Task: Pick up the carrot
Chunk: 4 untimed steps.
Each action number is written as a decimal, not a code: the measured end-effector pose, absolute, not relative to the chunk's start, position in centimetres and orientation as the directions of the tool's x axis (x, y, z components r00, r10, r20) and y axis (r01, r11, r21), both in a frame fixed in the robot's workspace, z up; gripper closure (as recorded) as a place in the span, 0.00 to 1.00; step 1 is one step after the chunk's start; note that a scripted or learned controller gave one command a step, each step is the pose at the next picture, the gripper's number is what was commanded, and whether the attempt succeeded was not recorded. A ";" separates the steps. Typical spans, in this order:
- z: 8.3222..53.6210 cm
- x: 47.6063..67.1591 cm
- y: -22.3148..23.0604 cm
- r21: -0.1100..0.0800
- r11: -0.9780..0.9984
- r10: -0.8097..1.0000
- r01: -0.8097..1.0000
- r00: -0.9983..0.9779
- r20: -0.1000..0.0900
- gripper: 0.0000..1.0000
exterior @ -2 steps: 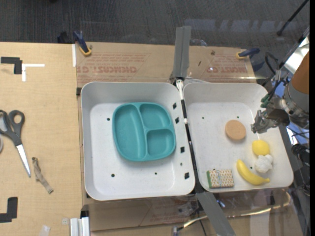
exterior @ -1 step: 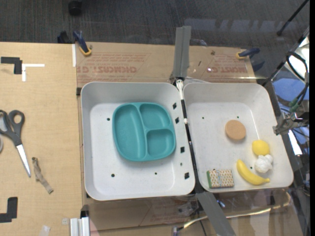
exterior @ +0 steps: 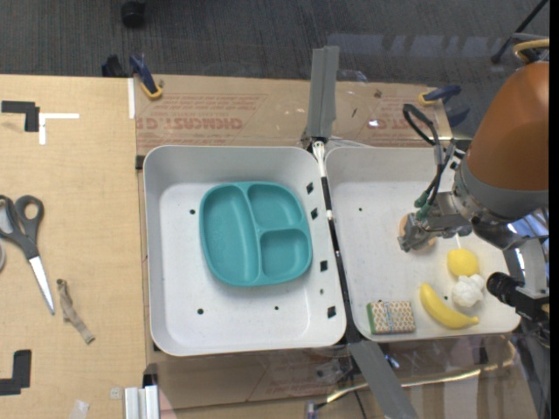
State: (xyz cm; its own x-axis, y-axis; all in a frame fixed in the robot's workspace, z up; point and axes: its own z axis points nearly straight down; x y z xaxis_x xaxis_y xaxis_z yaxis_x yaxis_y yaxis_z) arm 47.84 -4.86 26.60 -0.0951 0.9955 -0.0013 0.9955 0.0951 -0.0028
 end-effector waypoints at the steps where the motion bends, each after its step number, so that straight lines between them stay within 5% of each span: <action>1: 31.5 57.0 -9.6 -0.002 0.016 1.000 1.000 -0.016 -0.003 1.00; 2: 30.5 55.0 -14.6 -0.001 0.390 0.921 0.921 -0.390 -0.002 1.00; 3: 30.5 55.0 -14.5 -0.001 0.390 0.921 0.921 -0.390 -0.002 0.00; 4: 9.2 50.2 -17.9 0.002 0.449 0.894 0.894 -0.449 -0.001 0.00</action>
